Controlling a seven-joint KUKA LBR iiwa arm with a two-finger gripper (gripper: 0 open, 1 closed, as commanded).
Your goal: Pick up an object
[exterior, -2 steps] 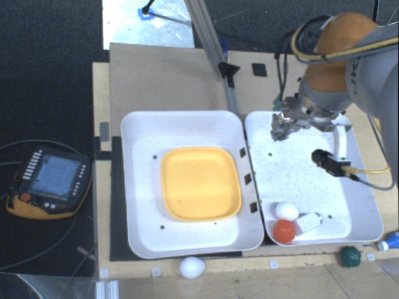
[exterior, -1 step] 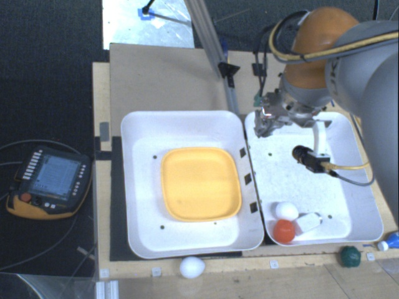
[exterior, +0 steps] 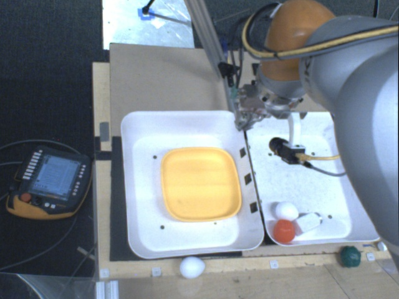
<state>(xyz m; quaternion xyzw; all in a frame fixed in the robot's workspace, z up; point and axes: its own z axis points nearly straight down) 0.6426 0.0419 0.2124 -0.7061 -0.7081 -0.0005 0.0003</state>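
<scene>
So: arm (exterior: 349, 73) comes in from the right, big grey body covering the right bin's (exterior: 324, 229) far right side, orange band high at top. Gripper (exterior: 249, 114) sits near the divider between the two bins, at their far edge; can't tell whether it's released, clenched or grasping anything, nothing visibly carried. Left bin (exterior: 140, 185) has a yellow plate (exterior: 201, 184) lying flat, taking up most of its floor. Candidates for the pick are bunched in the near-left corner of the right bin: white ball (exterior: 286, 210), red ball (exterior: 285, 230) touching it on the near side, and a small white piece (exterior: 310, 220) just beside both on the right. From the gripper that cluster lies toward the near edge and a bit right, well apart from it. Balls have no long axis, so approach angle matters little; my guess is the crowding is the risk, since closing on one ball could nudge its neighbour or the bin wall. A black fitting with a yellow cable (exterior: 283, 149) hangs between gripper and cluster. Outside the bins: white egg (exterior: 192, 267) on the bench's near edge, green ball (exterior: 350, 256) at the near right, pendant (exterior: 47, 185) off to the left
</scene>
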